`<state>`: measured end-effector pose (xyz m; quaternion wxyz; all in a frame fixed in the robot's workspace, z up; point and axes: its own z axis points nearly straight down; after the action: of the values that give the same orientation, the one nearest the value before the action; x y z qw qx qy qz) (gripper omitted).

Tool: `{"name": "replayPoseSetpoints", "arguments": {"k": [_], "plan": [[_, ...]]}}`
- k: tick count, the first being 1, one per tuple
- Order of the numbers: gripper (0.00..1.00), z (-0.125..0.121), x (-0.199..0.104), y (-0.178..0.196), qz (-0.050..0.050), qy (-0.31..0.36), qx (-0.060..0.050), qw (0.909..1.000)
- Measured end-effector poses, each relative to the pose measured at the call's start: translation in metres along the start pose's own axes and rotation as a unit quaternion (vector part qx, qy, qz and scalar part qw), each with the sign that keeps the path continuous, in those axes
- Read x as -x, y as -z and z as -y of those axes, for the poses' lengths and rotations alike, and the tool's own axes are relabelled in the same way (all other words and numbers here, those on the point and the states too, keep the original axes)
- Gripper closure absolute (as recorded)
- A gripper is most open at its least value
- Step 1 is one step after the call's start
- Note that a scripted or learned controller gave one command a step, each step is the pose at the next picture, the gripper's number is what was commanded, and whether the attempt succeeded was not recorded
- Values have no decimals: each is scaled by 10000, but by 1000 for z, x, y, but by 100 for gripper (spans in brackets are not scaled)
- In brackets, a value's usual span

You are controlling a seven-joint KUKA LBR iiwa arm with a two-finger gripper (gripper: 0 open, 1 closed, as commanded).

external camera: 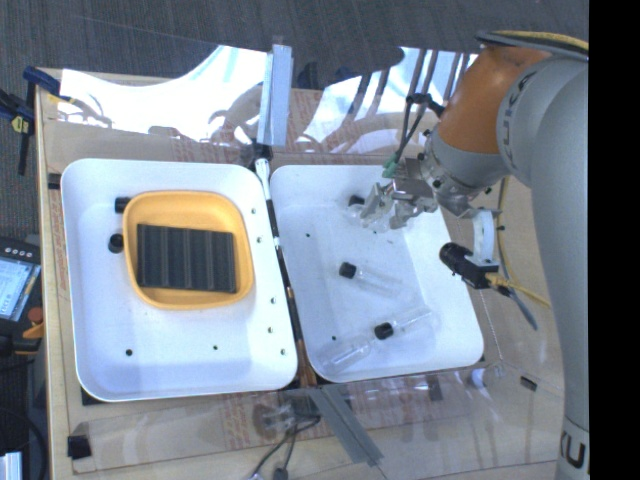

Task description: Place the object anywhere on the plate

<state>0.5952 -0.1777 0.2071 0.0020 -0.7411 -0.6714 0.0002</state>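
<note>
Two white bins sit on a wooden bench; the yellow plate lies left; the gripper hangs upper right, with its jaws too blurry to tell.

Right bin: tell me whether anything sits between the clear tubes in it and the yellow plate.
The clear tubes lie in the right bin; the yellow plate sits in the left bin. Between them are only the two bins' adjoining rims, which a carried tube must clear.

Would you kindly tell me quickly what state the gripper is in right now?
Gripper: low over the right white bin, near its far edge; open or closed cannot be told, nor whether it holds anything.
</note>
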Motion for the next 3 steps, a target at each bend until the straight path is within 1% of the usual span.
{"name": "replayPoseSetpoints", "arguments": {"k": [1,2,3], "plan": [[100,-22,-28,7,13,878,18,9961],[100,17,-35,-20,7,2418,-17,9703],[100,10,-69,35,20,3338,8,9426]]}}
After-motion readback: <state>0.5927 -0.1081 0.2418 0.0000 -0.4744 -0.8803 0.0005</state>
